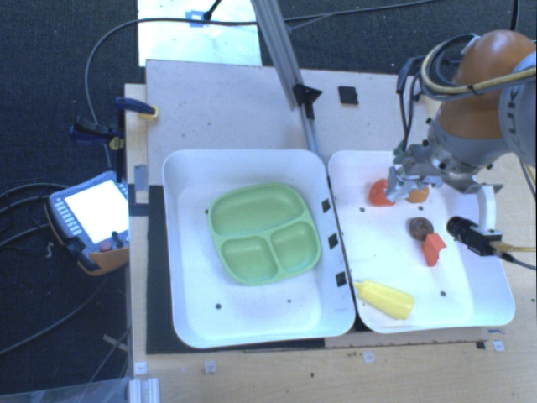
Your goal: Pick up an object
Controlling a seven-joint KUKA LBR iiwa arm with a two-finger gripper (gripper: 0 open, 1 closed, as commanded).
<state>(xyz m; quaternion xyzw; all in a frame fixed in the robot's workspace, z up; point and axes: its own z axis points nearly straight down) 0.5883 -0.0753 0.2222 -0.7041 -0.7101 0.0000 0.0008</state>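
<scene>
Pincer (403, 188): state cannot be told. Small red-orange plastic piece (379, 193) just beside it; could be nudged aside, not gripped.

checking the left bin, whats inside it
A green divided plate lies in the left bin; its three compartments hold nothing. What is under the plate is covered.

Arm (482, 99) reaching in from right, wrist bent down, pincer (403, 185) low, seemingly vertical.

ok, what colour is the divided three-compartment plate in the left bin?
Light green plastic divided plate, clearest in the camera view.
</scene>
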